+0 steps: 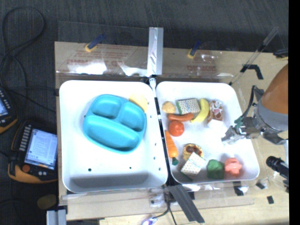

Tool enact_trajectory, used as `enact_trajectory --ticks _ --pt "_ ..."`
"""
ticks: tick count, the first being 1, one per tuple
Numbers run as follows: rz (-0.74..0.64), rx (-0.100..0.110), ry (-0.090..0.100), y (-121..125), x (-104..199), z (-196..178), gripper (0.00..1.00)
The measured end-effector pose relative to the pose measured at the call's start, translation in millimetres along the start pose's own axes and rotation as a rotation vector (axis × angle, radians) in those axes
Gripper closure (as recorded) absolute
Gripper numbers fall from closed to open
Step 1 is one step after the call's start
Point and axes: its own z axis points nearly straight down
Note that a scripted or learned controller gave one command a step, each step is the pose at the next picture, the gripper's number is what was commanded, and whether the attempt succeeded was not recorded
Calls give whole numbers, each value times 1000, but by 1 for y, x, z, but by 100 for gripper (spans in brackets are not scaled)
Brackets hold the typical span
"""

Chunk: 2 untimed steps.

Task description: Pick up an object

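Note:
The right bin (pixel 234 96) holds several toy foods: a yellow banana (pixel 204 110), a patterned box (pixel 187 106), a red tomato (pixel 176 128), an orange carrot (pixel 171 145), a green piece (pixel 215 168), a pink piece (pixel 233 167), a checkered wedge (pixel 193 165) and a round pastry (pixel 192 150). My gripper (pixel 231 137) hangs over the bin's right side, above bare floor, between the strawberry-patterned item (pixel 216 110) and the pink piece. Nothing shows between its fingers.
The left bin (pixel 70 172) holds a blue sectioned tray (pixel 115 122) with a yellow piece (pixel 138 101) at its far corner. A tablet and cables lie on the floor at the left. A clear panel stands behind both bins.

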Motion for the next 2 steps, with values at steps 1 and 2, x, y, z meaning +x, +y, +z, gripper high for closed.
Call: enact_trajectory --ticks 1,2 --pt "500 -10 0 1 10 101 100" --pt "177 -1 -2 -2 16 -25 100"
